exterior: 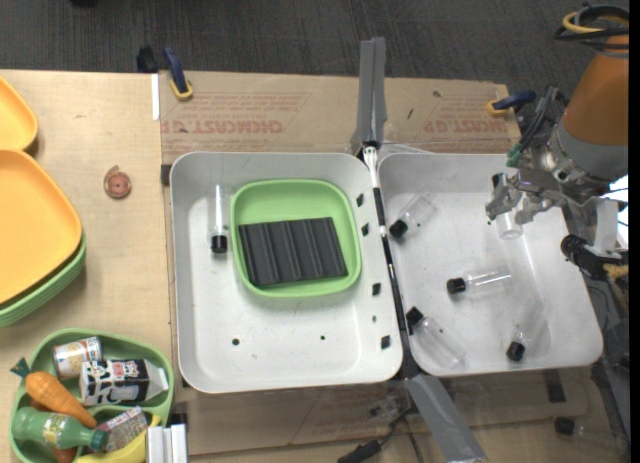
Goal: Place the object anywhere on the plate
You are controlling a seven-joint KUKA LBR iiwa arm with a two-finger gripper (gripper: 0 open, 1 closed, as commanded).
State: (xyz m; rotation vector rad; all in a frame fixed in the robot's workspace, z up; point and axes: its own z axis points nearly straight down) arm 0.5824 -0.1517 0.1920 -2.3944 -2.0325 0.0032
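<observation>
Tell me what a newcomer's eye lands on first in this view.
First comes the green plate in the left bin, with a dark ridged mat lying on it and a clear vial beside it. Next, the gripper hangs over the right bin, where several black-capped clear vials lie scattered. Yellow dishes sit at the far left.

from my seat i read red print on the cardboard sheet behind the bins — upside down, and i cannot make out the word. the small carton in the green bowl carries bold black characters — too small for me to read.
</observation>
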